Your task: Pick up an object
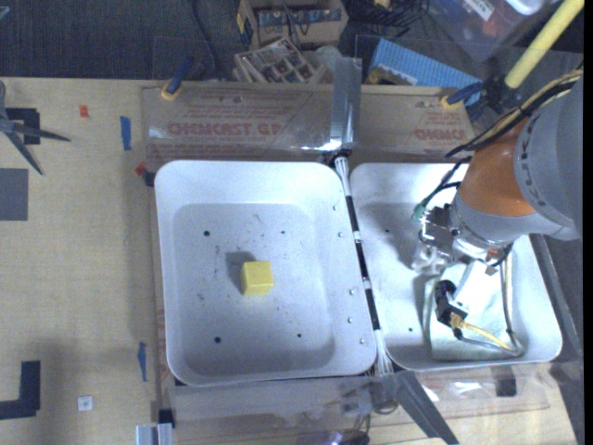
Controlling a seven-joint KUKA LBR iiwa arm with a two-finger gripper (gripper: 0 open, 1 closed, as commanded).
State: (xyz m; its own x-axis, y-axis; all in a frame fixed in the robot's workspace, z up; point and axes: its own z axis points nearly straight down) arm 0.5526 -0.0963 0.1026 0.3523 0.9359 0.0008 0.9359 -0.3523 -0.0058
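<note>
- Jaws: spread or closed?
- Can't make that out, the wrist hides them from above. Gripper [428, 254] is down in the right bin [389, 193], towards its left wall.
- And the block?
- Yellow block [258, 277] lies flat on the left bin [185, 193] floor, roughly centre, well apart from the gripper.
</note>
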